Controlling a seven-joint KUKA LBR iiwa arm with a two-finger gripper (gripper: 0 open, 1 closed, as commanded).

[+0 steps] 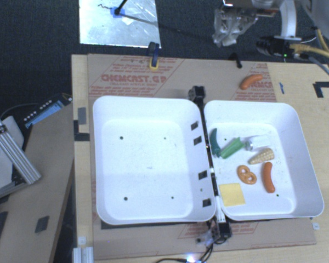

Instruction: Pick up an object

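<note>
Grey arm's two-finger gripper (228, 34) up at the top of the view, above the dark floor beyond the bench, well apart from both bins; nothing between its fingers, open or shut impossible to tell. In the right shallow white bin (301, 141): a green plastic tube-like piece (229, 147) near the dividing edge, a clear small bottle shape (256, 143) just beside it, a pale yellow corn cob (261, 156), a brown pretzel (246, 174), an orange-red sausage (268, 177), a flat yellow cheese square (231, 194). Another orange sausage (251, 81) out on the cardboard sheet (131, 76), behind that bin. Left shallow white bin (104, 147) alongside, rims touching.
</note>
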